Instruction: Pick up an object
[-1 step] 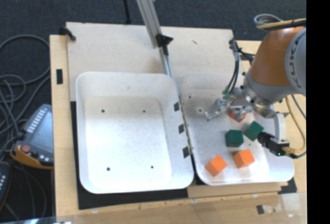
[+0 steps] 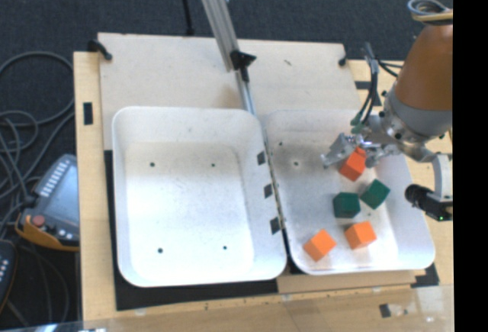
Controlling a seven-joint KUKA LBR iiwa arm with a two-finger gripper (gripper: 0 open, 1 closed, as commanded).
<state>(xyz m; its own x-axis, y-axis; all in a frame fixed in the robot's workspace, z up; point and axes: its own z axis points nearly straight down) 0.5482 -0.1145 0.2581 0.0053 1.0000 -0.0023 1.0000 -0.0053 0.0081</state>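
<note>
My gripper (image 2: 352,158) hangs over the upper middle of the right bin (image 2: 305,132), reaching in from the right under the orange wrist band. An orange cube (image 2: 353,167) sits between its fingers, tilted, and the gripper is shut on it. Below it on the bin floor lie two dark green cubes, one (image 2: 346,205) beside the other (image 2: 375,194). Two more orange cubes rest near the bin's front edge, one (image 2: 320,244) to the left and one (image 2: 360,234) to the right.
The left bin (image 2: 191,193) stands beside the right one, the two rims touching. A slanted aluminium post (image 2: 217,10) rises from behind the bins. Cables and a handheld controller (image 2: 53,201) lie off the bench to the left.
</note>
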